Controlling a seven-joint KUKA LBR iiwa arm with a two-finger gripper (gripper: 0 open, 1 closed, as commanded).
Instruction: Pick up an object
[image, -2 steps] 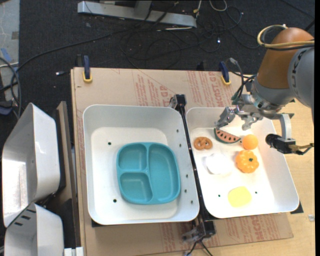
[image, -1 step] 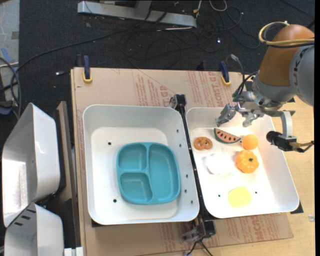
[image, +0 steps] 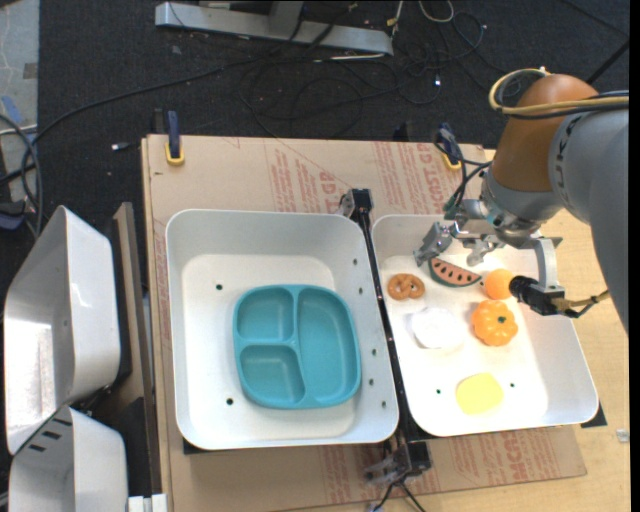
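In the right bin (image: 560, 390) lie a watermelon slice (image: 455, 272), a brown pretzel (image: 405, 287), an orange ball (image: 497, 284), a small orange pumpkin (image: 494, 323), a white disc (image: 435, 327) and a yellow disc (image: 479, 392). My gripper (image: 457, 249) hangs over the bin's far side, just above the watermelon slice. It is open, one finger on each side of the slice, with nothing held between them. The arm comes in from the right and covers the bin's far right corner.
The left bin (image: 200, 300) holds a teal divided plate (image: 296, 346). A black clamp (image: 358, 203) sits where the two bins meet at the back. White tubs (image: 60, 310) stand off the bench to the left. Cables cross the dark floor behind.
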